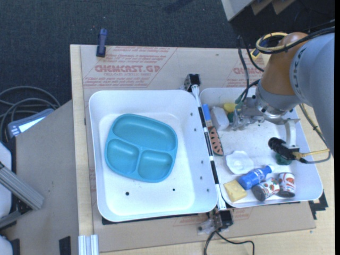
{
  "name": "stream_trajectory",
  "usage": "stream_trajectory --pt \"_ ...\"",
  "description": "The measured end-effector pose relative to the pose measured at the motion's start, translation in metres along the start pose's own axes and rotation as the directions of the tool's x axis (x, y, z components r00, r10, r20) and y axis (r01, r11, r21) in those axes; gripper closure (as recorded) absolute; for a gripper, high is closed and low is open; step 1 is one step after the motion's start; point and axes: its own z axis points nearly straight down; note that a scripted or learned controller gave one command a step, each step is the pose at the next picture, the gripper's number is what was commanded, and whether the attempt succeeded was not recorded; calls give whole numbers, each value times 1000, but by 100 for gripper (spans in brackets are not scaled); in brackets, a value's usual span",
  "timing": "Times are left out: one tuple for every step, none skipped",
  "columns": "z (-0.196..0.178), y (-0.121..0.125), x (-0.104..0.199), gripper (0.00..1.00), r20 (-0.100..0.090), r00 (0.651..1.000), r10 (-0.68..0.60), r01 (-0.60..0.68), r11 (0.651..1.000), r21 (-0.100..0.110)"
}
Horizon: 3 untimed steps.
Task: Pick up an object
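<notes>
Over right bin [313, 187]: jaws [238, 122] low near yellow object [229, 108]; spread unclear.

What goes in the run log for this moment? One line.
arm: over right white bin | gripper: low at far end, near yellow object | blue divided plate: left bin

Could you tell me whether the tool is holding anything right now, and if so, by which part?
It cannot be told: the tool is low in the right bin, its tips hidden among the clutter.
</notes>
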Motion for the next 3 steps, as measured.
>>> stream_trajectory --pt "-1 0 -4 0 6 1000 3 -3 1000 -1" --pt "-11 0 -2 100 3 1000 2 -2 1000 -3" --pt "-112 -42 53 100 0 1000 1 -1 1000 -10"
